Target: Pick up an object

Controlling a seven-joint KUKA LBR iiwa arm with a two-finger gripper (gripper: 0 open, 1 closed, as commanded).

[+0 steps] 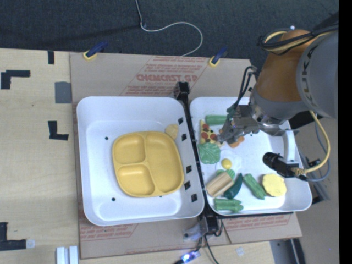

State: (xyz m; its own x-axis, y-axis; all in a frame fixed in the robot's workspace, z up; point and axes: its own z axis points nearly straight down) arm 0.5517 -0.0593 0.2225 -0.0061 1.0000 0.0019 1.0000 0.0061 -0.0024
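Observation:
My gripper [233, 130] hangs low over the upper middle of the right bin [297, 202]. A small orange piece [236, 142] peeks out just beneath it; whether the gripper touches it is hidden. Close by lie a green piece [215, 119], a red and yellow speckled toy [206, 132] and a green leafy toy [209, 153]. Further toward the front are a small yellow piece [226, 163], a beige roll [218, 183], a dark green vegetable [235, 187], a green pod [254, 185], a yellow lemon-like toy [274, 185] and a green bean bundle [227, 204].
The left bin [91, 147] holds a yellow divided plate [147, 163] and a small pale yellow piece [172, 130] near the divider. The arm's orange band [280, 73] and grey body cover the right bin's far right corner. A black fitting with cable [275, 162] hangs over the bin's right side.

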